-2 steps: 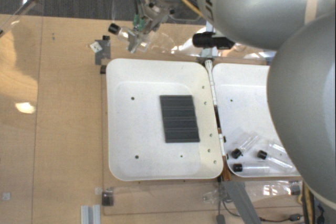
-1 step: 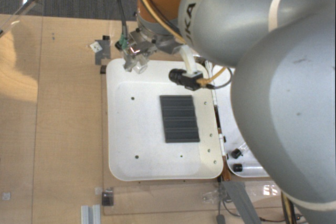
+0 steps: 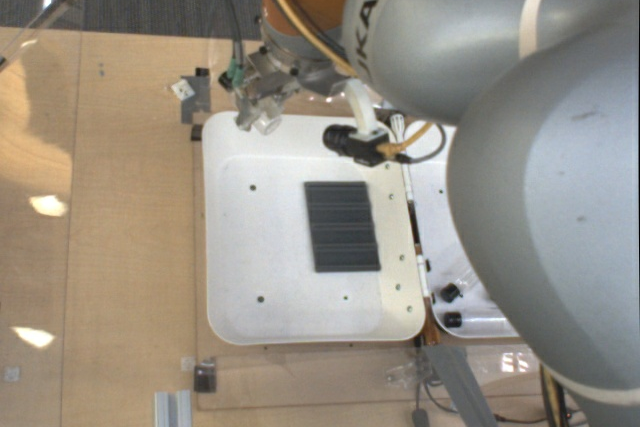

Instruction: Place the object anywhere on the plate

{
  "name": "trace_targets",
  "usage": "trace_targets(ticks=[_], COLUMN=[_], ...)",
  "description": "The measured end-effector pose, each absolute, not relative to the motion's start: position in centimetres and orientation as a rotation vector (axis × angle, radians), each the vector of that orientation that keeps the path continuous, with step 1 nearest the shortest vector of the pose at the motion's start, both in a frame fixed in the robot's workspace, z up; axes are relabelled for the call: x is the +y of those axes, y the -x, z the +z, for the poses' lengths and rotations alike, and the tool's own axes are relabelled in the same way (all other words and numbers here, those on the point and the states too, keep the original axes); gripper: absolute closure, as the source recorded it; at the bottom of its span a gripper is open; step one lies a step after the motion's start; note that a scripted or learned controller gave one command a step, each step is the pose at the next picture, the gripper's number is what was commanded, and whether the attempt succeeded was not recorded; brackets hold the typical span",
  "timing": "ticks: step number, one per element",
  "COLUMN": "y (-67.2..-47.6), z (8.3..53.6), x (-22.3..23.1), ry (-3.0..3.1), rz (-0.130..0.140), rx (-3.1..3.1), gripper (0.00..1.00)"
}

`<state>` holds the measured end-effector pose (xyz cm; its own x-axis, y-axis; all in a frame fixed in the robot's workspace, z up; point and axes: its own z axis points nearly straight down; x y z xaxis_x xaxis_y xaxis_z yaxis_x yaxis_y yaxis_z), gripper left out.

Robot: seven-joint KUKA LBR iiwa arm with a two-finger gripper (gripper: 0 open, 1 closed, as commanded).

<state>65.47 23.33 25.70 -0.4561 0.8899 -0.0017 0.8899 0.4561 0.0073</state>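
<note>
A dark grey ribbed rectangular plate (image 3: 342, 226) lies flat near the middle of the left white bin (image 3: 245, 295). My gripper (image 3: 256, 118) hangs over the bin's far left corner, well up and left of the plate. The big grey arm with its orange band reaches in from the right and covers the upper right of the view. A black cable fitting (image 3: 352, 143) on the arm hangs just above the plate's far edge. I cannot make out anything held at the gripper's tip.
The right bin (image 3: 470, 323) is mostly hidden under the arm; two small black pieces (image 3: 450, 293) show near its front left. A black bracket (image 3: 196, 97) stands on the wooden bench (image 3: 100, 215) by the left bin's far corner.
</note>
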Motion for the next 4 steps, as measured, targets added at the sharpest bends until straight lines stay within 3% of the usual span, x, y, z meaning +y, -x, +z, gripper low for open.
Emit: trace_targets(ticks=[1, 2, 3, 4], y=[-66.2, -66.9, -66.6, -66.6], z=[15.8, 23.3, 21.0, 21.0], x=[21.8, 23.6, 22.6, 22.6], ry=[-2.317, -1.885, -2.714, -2.714], rz=[0.000, 0.006, 0.001, 0.001], rx=[2.122, 2.511, 1.582, 1.582], gripper=[1.00, 1.00, 1.00, 0.00])
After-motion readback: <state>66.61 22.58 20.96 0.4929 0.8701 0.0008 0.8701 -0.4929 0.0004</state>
